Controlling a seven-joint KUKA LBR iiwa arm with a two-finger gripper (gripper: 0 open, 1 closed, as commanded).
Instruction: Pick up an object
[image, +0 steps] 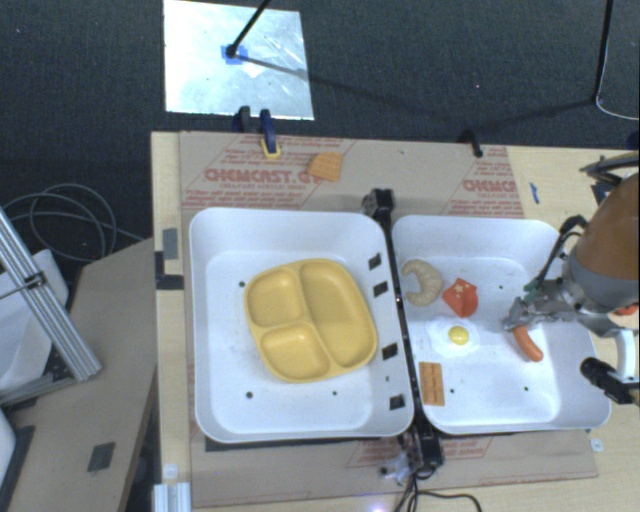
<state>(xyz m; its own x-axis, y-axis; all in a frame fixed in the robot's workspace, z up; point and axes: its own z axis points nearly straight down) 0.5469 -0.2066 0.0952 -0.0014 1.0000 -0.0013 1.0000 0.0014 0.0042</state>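
Where the arm is cut off, jaws blurred beside sausage.

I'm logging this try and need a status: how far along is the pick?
Done: the arm has reached into the right bin and the gripper sits low beside the orange sausage. In hand: nothing visibly; the sausage lies on the bin floor. Left: grasp and lift something. The fried egg, red piece, croissant and orange cracker all lie untouched; the yellow tray sits in the left bin.
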